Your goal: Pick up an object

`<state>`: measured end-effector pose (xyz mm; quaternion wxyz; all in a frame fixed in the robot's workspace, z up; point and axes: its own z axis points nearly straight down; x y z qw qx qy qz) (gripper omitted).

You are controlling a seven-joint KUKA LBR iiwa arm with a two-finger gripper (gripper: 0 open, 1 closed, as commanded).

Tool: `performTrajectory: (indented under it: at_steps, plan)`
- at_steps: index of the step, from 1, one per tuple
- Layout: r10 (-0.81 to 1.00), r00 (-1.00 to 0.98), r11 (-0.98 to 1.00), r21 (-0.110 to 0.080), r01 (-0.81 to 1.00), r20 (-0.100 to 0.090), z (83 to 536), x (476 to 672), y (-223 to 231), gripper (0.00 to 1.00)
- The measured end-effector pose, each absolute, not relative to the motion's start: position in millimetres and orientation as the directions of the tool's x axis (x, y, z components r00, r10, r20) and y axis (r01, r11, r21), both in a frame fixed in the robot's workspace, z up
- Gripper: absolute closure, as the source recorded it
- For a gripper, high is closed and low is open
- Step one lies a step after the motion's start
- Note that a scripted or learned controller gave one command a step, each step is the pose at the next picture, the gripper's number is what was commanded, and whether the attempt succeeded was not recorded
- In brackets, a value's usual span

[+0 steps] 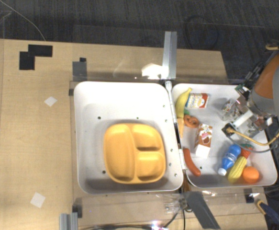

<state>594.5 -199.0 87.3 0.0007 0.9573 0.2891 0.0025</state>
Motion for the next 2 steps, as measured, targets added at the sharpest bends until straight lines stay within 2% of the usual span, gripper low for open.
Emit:
performTrajectory:
  at_steps: [1, 2]
  plan:
    - [0.467, 0.884, -0.884, 0.002, 0.467, 0.008, 87.8, 582.7, -202.1, 0.0]
    - [0.468, 0.884, -0.884, 0.002, 0.468, 0.007, 87.8, 582.7, -202.1, 0.0]
